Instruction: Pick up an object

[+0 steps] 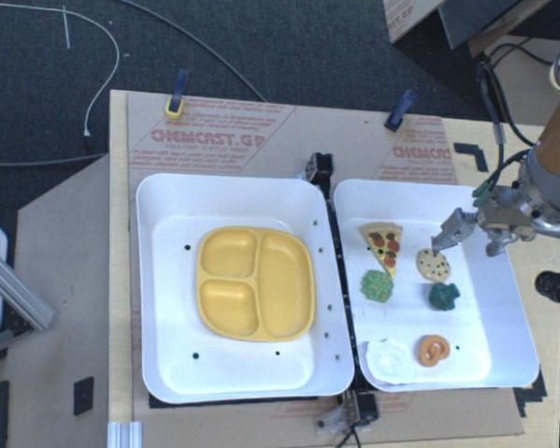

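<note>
End effector over right bin, fingers spread, gripping nothing.

Hovers at frame's right above right bin, one fingertip just above cookie. Nearby: pizza slice, green broccoli, dark green piece, pretzel. Left bin with yellow divided tray at centre.

Glossy yellow plastic tray
</note>
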Motion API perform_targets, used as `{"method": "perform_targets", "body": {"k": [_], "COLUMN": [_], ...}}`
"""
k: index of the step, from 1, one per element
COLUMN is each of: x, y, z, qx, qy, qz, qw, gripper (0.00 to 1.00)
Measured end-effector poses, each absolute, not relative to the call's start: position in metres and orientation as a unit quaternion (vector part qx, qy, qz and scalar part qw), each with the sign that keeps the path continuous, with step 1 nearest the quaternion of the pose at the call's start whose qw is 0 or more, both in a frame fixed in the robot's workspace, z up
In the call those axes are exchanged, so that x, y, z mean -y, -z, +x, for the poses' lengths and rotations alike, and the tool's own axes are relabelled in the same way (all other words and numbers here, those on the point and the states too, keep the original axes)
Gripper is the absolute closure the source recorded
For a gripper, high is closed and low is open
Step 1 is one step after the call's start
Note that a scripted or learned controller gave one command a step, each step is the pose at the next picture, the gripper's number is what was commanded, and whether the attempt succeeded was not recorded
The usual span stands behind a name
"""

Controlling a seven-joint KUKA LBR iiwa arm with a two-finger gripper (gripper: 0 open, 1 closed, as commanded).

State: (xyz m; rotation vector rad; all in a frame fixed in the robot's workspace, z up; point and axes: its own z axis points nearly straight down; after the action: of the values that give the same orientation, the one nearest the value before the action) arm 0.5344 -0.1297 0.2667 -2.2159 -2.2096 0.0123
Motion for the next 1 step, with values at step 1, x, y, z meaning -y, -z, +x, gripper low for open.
{"method": "perform_targets", "body": {"k": [1], "x": [0.1293], "y": [-0.2732], "z": [0.5366], "qx": [0.707], "qy": [0.0], "qz": [-0.707], "qw": [0.001], "gripper": [0.0]}}
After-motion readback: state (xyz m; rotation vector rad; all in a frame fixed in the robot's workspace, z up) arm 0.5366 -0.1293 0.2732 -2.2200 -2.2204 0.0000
